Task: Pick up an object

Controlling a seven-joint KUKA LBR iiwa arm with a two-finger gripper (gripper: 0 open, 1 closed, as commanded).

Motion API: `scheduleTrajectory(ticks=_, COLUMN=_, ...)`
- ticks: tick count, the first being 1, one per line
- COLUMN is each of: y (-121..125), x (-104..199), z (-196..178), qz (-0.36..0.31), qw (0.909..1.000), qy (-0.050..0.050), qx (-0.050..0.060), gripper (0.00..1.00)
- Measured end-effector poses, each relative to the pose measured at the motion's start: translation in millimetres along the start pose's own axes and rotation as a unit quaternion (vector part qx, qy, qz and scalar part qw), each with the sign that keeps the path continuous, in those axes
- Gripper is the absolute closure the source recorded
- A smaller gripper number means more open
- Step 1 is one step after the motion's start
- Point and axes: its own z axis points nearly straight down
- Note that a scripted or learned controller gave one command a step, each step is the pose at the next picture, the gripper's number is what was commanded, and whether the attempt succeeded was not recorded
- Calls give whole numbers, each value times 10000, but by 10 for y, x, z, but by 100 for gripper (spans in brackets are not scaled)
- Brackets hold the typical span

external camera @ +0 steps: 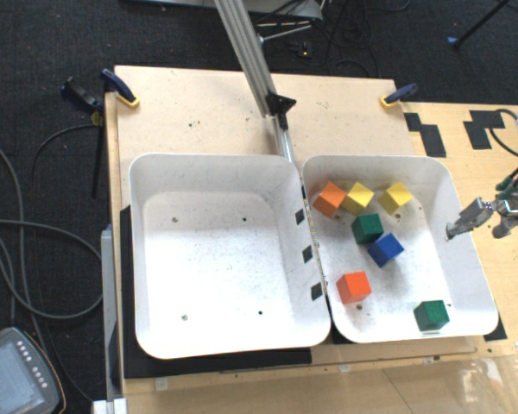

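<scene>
At the left of the bench sits the left bin point(155, 188), a shallow white tray speckled with dark flecks and a few small dots on its floor. Just beside it, their rims touching along a seam marked with black tape squares, lies the right bin point(466, 257), which holds seven cubes. Near its far wall an orange cube point(330, 199), a yellow cube point(358, 197) and a second yellow cube point(396, 197) stand in a row, the first two touching. Below them a dark green cube point(368, 228) touches a blue cube point(385, 249). Closer to the near rim sit a red-orange cube point(354, 286) and, well apart, a green cube point(431, 315). Over the right bin's right rim hangs the gripper point(459, 225), apart from every cube; whether it is spread or pressed together I cannot tell.
</scene>
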Motion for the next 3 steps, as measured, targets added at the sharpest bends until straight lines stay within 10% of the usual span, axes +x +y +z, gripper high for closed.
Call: scheduleTrajectory(ticks=3, y=-6, x=75, z=1013, qz=12, qw=10000, qy=2, qx=3, gripper=0)
